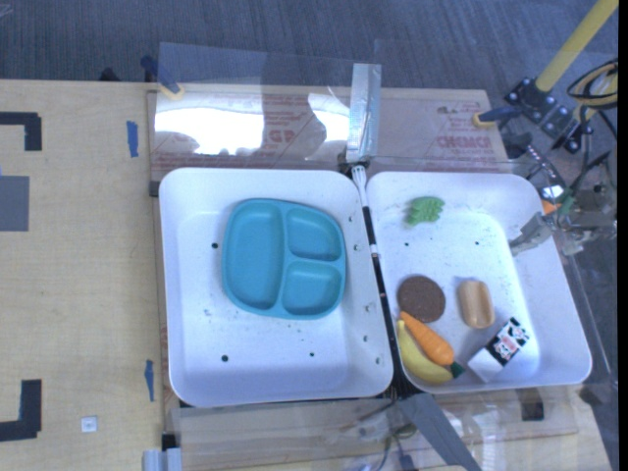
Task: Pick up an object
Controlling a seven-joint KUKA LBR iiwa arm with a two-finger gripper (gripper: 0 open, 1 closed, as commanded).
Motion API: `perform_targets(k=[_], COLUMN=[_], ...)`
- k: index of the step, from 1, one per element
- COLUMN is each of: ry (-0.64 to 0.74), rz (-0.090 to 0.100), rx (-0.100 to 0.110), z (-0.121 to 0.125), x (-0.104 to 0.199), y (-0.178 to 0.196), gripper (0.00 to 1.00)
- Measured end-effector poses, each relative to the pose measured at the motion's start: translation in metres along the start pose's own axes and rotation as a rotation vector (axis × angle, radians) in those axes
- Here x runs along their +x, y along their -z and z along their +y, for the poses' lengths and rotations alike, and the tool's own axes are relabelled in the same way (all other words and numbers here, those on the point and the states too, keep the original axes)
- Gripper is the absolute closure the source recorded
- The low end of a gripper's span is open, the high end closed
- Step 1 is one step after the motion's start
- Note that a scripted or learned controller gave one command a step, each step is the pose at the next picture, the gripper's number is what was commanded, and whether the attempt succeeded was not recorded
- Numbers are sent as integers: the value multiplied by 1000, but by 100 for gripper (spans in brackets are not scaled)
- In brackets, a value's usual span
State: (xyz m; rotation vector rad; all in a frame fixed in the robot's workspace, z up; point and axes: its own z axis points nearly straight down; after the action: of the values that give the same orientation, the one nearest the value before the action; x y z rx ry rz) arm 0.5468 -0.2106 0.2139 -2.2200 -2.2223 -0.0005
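In the right bin (pixel 471 248) the bun (pixel 476 303) lies in the middle, with room around it. The gripper (pixel 546 222) is by the bin's right edge; I cannot tell if it is open. Best to come straight down over the bun and squeeze its thin sides.

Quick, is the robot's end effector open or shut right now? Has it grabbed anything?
End effector: cannot be told whether open or closed; it sits at the right bin's far right edge, nothing seen in it.

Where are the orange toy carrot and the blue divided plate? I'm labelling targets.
orange toy carrot (pixel 429 338), camera view, middle of its body.
blue divided plate (pixel 257 258), camera view, floor of its large left compartment.
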Motion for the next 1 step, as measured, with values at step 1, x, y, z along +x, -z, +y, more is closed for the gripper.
perform_targets(k=[1], ry=[275], rz=[-1], rx=[-4], z=[-63], x=[52], y=[-126], gripper=[0])
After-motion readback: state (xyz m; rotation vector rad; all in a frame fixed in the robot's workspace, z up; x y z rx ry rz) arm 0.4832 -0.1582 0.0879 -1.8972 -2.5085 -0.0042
